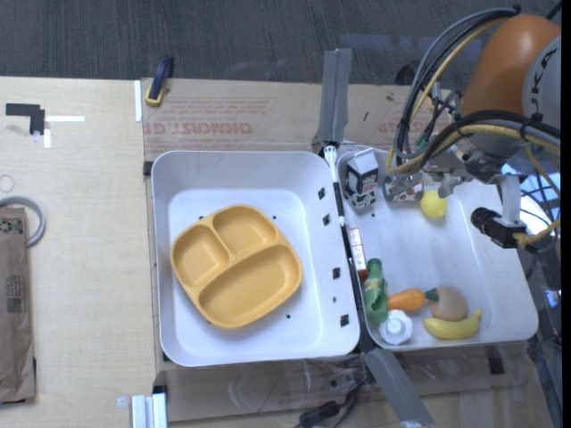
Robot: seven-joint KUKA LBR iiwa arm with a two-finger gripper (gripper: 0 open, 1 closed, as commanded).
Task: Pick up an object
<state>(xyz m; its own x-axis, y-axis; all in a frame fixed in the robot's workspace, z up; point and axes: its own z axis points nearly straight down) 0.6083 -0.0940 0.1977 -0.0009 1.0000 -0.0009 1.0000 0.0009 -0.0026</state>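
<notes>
My gripper [406,187] hangs low over the back of the right bin [486,270], just left of a small yellow lemon [433,205] and close against it. The lemon rests on the bin floor beside the gripper; I cannot tell whether they touch. At the front of this bin lie a green bottle [374,294] with a white cap, an orange carrot [408,299], a brown rounded piece [450,302] and a yellow banana [452,325]. The arm's orange band [517,52] rises at the upper right.
The left bin [178,185] holds a yellow divided plate [236,264]. A small white and black box [361,176] stands in the right bin's back left corner, beside the gripper. Cables loop above the wrist. A brown bag [13,301] lies far left on the bench.
</notes>
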